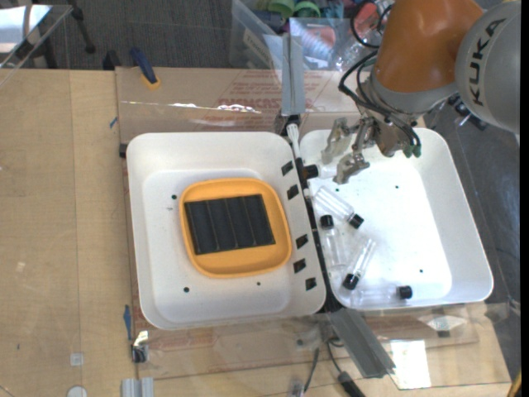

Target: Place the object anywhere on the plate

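Observation:
An orange plate [237,189] with a dark ridged centre lies in the left bin [157,180]. Several clear tubes with black caps lie in the right bin [438,222]: one tube [338,204] near the divider, another tube [360,260] lower down, and a third [388,291] along the front wall. My gripper [345,150] hangs over the right bin's back left corner, above the tubes. It is open, its two metal fingers [335,136] apart with nothing between them.
A black-clipped divider [299,222] separates the bins. A clear tub of coloured items [306,11] stands behind the bins. Cables hang from the orange wrist [417,35]. A grey bar [291,73] rises behind the divider.

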### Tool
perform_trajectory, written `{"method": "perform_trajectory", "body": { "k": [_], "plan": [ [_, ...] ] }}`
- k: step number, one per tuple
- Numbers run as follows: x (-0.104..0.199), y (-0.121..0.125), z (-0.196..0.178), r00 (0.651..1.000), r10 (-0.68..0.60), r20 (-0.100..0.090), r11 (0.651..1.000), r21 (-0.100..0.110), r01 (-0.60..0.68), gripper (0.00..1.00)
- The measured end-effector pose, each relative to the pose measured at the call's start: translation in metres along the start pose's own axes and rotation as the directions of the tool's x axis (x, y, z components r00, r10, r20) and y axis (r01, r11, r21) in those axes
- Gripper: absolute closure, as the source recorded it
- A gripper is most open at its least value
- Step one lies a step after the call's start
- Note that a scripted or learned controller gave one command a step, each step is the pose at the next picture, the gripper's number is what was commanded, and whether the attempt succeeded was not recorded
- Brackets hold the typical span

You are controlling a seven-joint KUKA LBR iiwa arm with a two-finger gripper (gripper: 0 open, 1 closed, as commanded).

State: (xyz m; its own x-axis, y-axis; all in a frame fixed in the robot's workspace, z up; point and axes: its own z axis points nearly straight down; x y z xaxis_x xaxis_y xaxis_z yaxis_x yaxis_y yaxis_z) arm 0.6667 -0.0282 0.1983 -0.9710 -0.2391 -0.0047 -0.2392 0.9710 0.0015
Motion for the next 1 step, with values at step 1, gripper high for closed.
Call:
{"method": "perform_trajectory", "body": {
  "k": [1],
  "plan": [
    [-0.0019, 0.0005, -0.0322, 1.0, -0.029, 0.005, 1.0, 0.002, 0.029, 1.0]
  ]
}}
